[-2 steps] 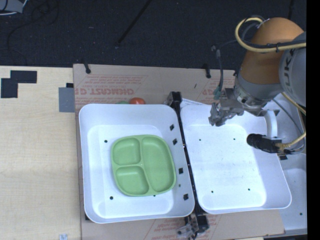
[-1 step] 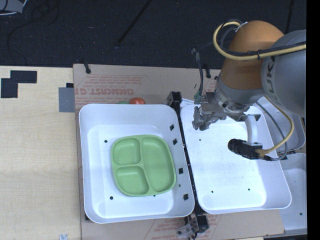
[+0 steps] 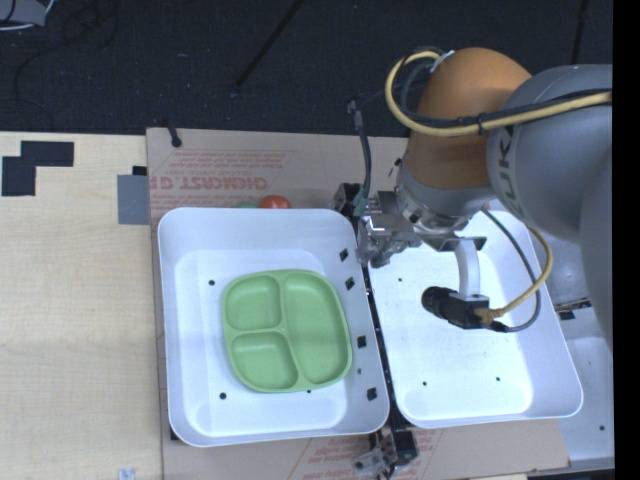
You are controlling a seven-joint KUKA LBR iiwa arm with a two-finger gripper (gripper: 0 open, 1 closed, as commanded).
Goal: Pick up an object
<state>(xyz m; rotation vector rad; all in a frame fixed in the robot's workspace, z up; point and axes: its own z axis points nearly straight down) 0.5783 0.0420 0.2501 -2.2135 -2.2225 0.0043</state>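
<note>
A light green plate (image 3: 286,329) with three compartments lies flat in the middle of the left bin (image 3: 190,248). My gripper (image 3: 378,238) hangs below the orange wrist at the top left corner of the right bin (image 3: 500,388), close to the wall shared by the two bins. It is up and to the right of the plate and apart from it. The wrist body hides its tips.
A small red round thing (image 3: 274,203) lies on the cardboard just behind the left bin. A black part on a yellow cable (image 3: 455,306) hangs from the wrist over the right bin's middle. The grey arm covers that bin's upper right.
</note>
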